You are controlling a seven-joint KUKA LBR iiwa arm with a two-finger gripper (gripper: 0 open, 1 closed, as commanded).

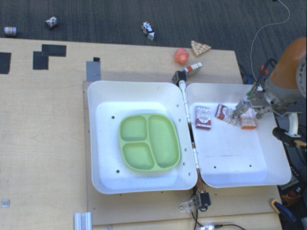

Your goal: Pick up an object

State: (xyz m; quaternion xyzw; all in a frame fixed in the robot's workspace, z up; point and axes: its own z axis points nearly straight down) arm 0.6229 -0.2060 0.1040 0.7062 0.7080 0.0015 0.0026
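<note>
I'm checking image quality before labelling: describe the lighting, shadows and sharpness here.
Camera view: light is even and soft, with no hard glare on the white bins; the green plate casts only a faint shadow; the small packets look slightly soft, and the gripper and arm at the right are blurred.

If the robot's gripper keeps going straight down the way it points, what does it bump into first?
Probably the red and white packet lying just under the gripper in the right bin, though depth is hard to judge from above.
</note>
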